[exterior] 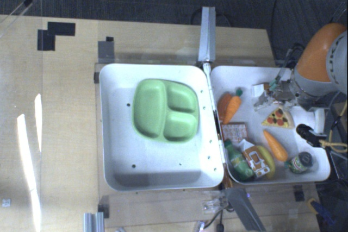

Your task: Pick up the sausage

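We see two shallow white bins side by side on the wooden bench. The left white bin (114,133) holds a light green plastic plate with three compartments (165,110), lying near the middle. The right white bin (321,171) holds the toys. The long orange sausage (274,145) lies in the lower part of this bin, slanted, just below the triangular pizza slice toy (278,117) and beside the small dark jar with a round lid (300,161). An orange carrot with green top (230,106) lies at the left side, above a small reddish square packet (234,132). The metal two-finger gripper (270,94) is over the upper part of the right bin, well apart from the sausage. It is perhaps slightly open, but the fingers are too small and blurred, so we cannot tell, and we see nothing between them.
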Controlling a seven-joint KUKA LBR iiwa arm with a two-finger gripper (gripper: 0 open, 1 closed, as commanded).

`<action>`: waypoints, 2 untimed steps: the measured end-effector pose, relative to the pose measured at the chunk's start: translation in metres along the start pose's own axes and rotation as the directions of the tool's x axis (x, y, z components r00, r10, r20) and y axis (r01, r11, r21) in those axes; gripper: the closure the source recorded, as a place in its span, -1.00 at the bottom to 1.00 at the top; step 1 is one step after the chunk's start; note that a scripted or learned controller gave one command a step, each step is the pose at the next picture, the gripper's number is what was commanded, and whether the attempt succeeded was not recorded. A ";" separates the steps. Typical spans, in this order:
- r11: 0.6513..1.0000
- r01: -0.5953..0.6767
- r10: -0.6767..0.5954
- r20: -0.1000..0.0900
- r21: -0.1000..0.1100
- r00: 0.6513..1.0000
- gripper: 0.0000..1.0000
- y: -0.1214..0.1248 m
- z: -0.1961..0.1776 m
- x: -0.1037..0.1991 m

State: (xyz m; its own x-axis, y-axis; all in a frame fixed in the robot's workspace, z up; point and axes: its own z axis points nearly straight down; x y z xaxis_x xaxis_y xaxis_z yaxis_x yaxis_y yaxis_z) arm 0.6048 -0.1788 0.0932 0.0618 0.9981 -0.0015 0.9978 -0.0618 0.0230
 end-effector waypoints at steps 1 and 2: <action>1.000 0.026 -0.026 0.005 -0.001 1.000 -1.00 -0.019 0.000 0.034; 0.998 0.068 -0.068 0.004 0.004 0.998 -1.00 -0.006 0.001 0.042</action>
State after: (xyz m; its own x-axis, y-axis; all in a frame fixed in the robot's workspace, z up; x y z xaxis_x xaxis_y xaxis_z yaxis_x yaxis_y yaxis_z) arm 0.6013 -0.1365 0.0922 -0.0063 1.0000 -0.0072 0.9998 0.0064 0.0191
